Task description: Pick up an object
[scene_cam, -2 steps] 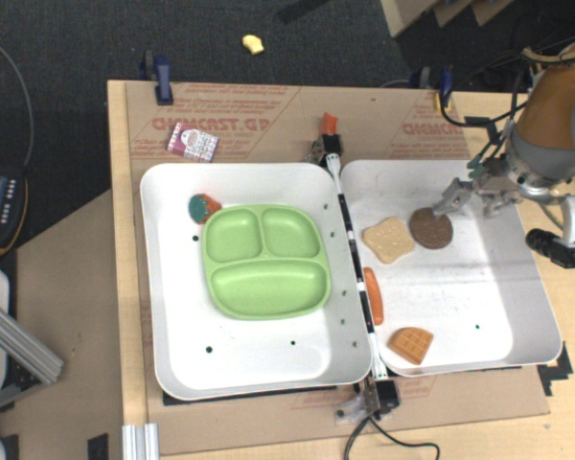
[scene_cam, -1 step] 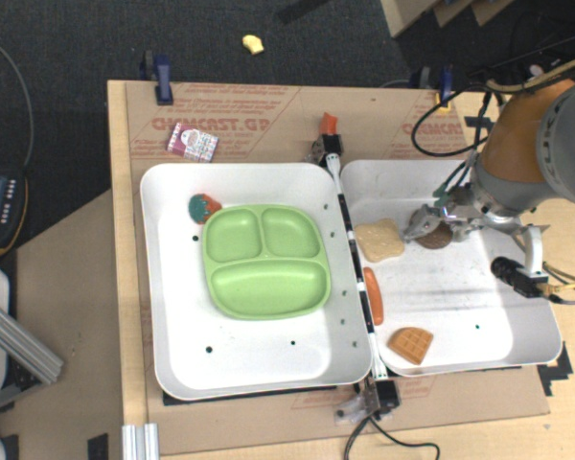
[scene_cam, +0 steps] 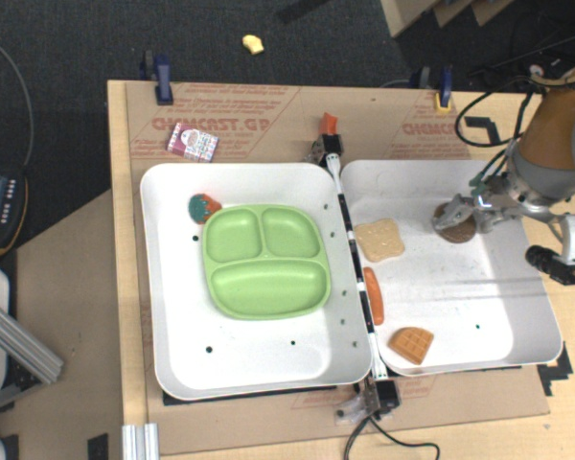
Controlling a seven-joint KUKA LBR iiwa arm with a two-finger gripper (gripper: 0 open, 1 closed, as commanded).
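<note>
In the right bin (scene_cam: pixel 517 338) lie a tan slice of toast (scene_cam: pixel 379 240), an orange carrot-like stick (scene_cam: pixel 374 295) along the left wall, and a small brown waffle (scene_cam: pixel 411 344) near the front. My gripper (scene_cam: pixel 455 222) is low in the back half of this bin, reaching in from the right, about a hand's width right of the toast. A dark brownish blob sits at its tip. I cannot make out whether that is an object or part of the gripper.
The left bin (scene_cam: pixel 172 333) holds a green divided plate (scene_cam: pixel 265 262) and a small round red-and-teal item (scene_cam: pixel 204 207) at its back left. A pink card (scene_cam: pixel 193 141) lies on the bench behind it. Black clamps (scene_cam: pixel 331 148) sit along the divider between the bins.
</note>
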